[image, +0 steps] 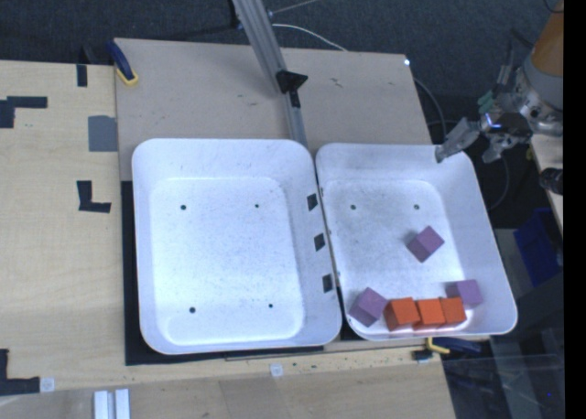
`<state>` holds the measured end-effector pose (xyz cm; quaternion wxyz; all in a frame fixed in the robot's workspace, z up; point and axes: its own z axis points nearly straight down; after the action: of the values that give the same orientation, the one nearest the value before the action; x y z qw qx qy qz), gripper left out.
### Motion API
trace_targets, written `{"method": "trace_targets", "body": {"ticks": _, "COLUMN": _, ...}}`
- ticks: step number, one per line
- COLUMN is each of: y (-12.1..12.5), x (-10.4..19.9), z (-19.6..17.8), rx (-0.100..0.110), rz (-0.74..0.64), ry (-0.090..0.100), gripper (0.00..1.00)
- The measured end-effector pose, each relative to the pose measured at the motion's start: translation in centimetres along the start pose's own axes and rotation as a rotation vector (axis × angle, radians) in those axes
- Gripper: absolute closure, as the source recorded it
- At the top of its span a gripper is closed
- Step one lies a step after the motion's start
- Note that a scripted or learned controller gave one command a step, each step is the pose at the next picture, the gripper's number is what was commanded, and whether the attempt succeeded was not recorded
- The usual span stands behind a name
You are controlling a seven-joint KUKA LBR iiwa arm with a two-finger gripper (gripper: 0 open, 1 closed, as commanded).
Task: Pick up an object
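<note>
The arm (554, 51) comes in at the camera view's right edge, and right away there's that orange band, a rounded orange-tan section sitting above the wrist. Below it, a pale grey collar, smooth and metallic. Then it gets busy: the gripper (455, 145) is a cluster of grey and dark parts, small brackets and fittings packed together, with a tiny blue glint in the middle. One slim grey finger (453, 143) sticks out, darker at its tip. Thin dark cables loop near the top right corner.
</note>
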<state>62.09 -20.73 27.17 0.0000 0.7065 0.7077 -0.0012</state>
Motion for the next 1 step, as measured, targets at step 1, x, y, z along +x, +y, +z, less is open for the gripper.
{"method": "trace_targets", "body": {"ticks": 1, "y": -9.39, "x": -0.08, "z": 11.42, "rx": 0.011, "rz": 0.004, "ry": 0.005, "gripper": 0.00}}
